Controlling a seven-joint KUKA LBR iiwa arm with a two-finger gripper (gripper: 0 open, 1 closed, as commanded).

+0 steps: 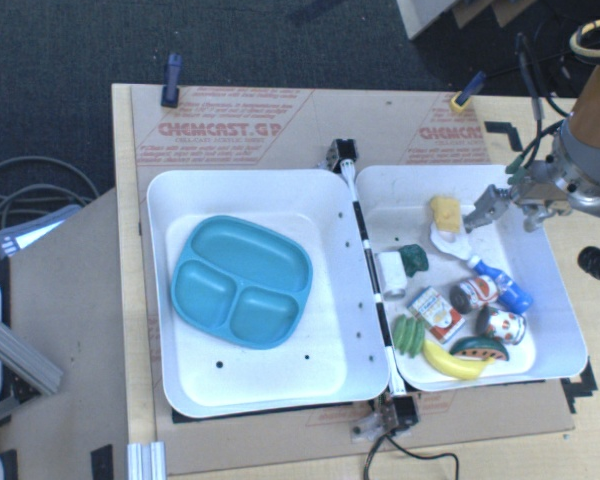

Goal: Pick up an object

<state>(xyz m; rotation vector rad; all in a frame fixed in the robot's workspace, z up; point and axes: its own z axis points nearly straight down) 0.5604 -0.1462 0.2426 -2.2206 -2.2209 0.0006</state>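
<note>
- The arm (588, 138) reaches in from the right edge, its grey wrist over the far right corner of the right bin (558, 268).
- The hand (483, 211) points left and slightly down, over the far part of the right bin, just right of a yellow block (445, 211).
- I cannot tell whether the hand is released or clenched; the view is too coarse at its tip. Nothing can be made out in its grasp.
- The left bin (170, 298) holds a blue divided plate (241, 280), lying flat near its middle, with three compartments facing up.
- The right bin holds the loose objects for picking:
- The yellow block sits at the far middle, touching a white piece (446, 237) on its near side.
- A dark green object (413, 259) lies near the bin's left wall, beside a white rectangular item (391, 271).
- A blue and white bottle (500, 283) lies on its side toward the right.
- A small red and white can (475, 293) rests just left of the bottle.
- A red and white packet (437, 311) lies near the middle.
- A green vegetable-like toy (409, 335) sits at the near left.
- A yellow banana (453, 362) lies along the near edge, touching a watermelon slice (477, 348).
- A dark rounded object (503, 326) sits just beyond the watermelon slice.
- Both bins rest side by side on the desk (280, 118), which is covered with printed brown board.
</note>
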